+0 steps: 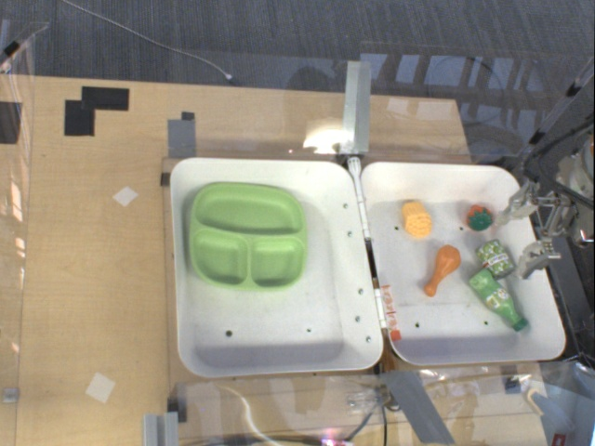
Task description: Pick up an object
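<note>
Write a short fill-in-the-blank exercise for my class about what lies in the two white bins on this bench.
1. The green tray lies in the ____ bin.
2. The tray is divided into ____ compartments.
3. The drumstick in the right bin is coloured ____.
4. The end effector is at the right bin's ____ edge.

Missing words: left; three; orange; right
</note>
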